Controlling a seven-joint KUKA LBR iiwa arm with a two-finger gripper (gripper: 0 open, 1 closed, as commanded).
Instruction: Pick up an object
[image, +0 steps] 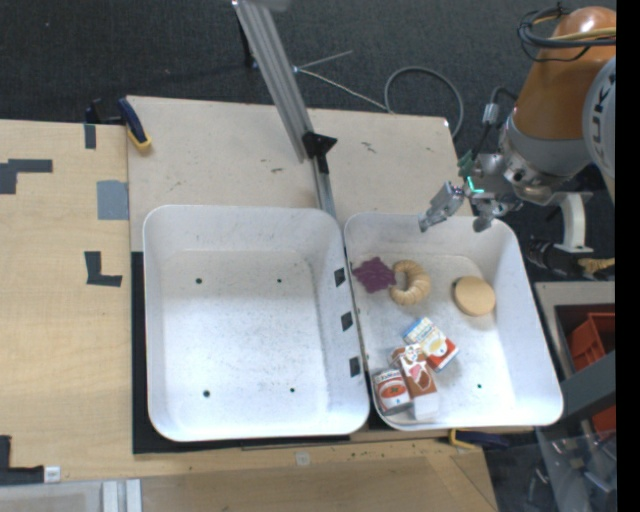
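The right bin (528, 330) holds a purple scrap (373, 273), a tan ring-shaped bagel (409, 282), a round tan bun (474, 296), a small blue-and-white packet (424, 336), and red-and-white cartons (418, 378) beside a small can (391, 391) near the front. My gripper (460, 212) hangs over the back rim of the right bin, above and behind the bagel and bun. Its two fingers stand apart, open, with nothing between them.
The left bin (160, 300) lies beside the right one, sharing a central divider. A slanted metal pole (290, 90) rises behind the bins. A yellow-handled clamp (135, 125) sits at the board's back left corner. Cables lie on the dark floor behind.
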